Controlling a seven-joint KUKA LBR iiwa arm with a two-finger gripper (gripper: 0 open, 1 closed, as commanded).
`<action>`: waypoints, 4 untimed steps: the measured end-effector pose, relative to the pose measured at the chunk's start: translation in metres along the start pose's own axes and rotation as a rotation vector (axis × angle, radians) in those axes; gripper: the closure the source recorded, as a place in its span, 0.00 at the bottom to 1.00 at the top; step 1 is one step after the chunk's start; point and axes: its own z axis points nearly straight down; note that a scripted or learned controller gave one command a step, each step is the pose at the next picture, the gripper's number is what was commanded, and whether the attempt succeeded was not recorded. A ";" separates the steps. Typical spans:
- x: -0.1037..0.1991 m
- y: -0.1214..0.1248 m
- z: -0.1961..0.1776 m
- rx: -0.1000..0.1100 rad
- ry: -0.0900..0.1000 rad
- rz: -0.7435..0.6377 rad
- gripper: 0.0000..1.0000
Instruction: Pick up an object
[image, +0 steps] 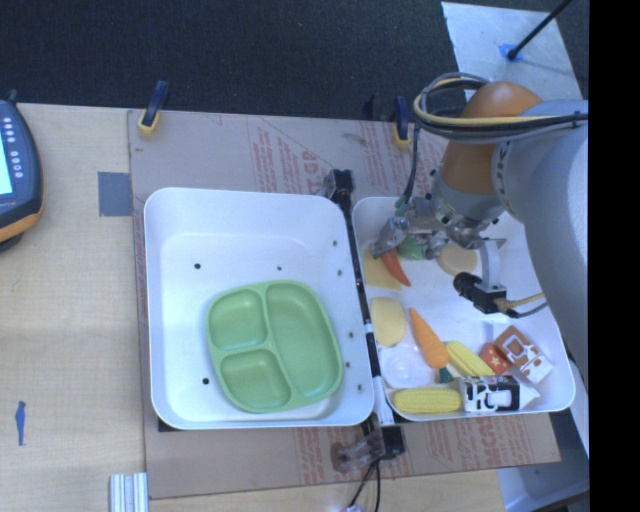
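Faint red print on the cardboard sheet (250, 160) beneath the left bin (180, 215) is too blurred to read; no other lettering is legible

The grey arm (540, 190) reaches in from the right, its orange band (490, 130) uppermost, wrist bent down toward the far left; the gripper (392, 243) hangs low, fingers indistinct

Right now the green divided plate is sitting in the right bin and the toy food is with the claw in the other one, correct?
Not quite: the camera view shows the green divided plate in the left bin. The toy food lies in the right bin, where the claw is.
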 end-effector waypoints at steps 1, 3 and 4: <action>-0.001 0.002 -0.018 -0.006 -0.001 -0.001 1.00; 0.017 -0.029 -0.106 -0.007 0.001 0.004 0.00; -0.014 0.001 -0.111 -0.010 0.000 0.006 0.00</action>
